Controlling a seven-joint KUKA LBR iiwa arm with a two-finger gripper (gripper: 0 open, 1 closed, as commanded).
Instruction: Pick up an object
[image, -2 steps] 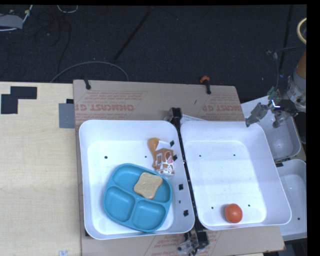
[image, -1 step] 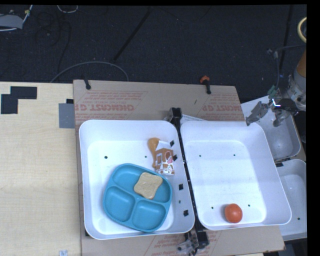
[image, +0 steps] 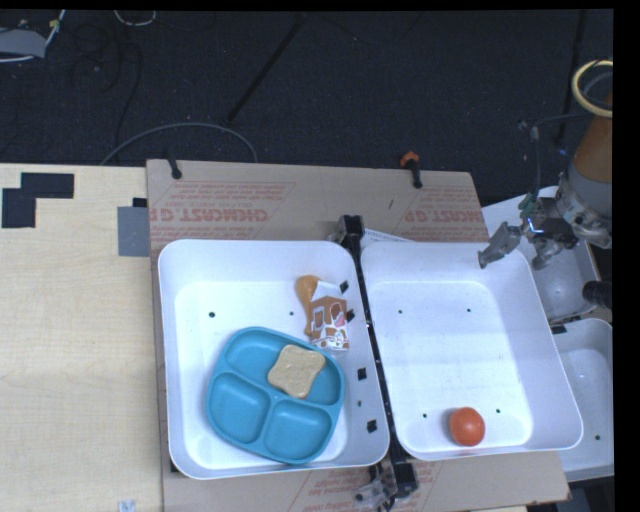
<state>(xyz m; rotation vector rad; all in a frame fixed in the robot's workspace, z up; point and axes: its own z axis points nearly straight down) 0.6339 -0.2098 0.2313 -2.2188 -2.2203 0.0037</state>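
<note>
A red-orange tomato-like ball lies near the front edge of the right bin. In the left bin sits a blue divided plate with a slice of toast on it. Behind the plate lie a small printed packet and an orange-brown piece. My gripper hangs above the right bin's far right corner, fingers spread open with nothing between them, far from the ball.
A black divider runs between the two bins. Cardboard lies under and behind them. A light wooden bench top extends to the left. White equipment stands right of the right bin.
</note>
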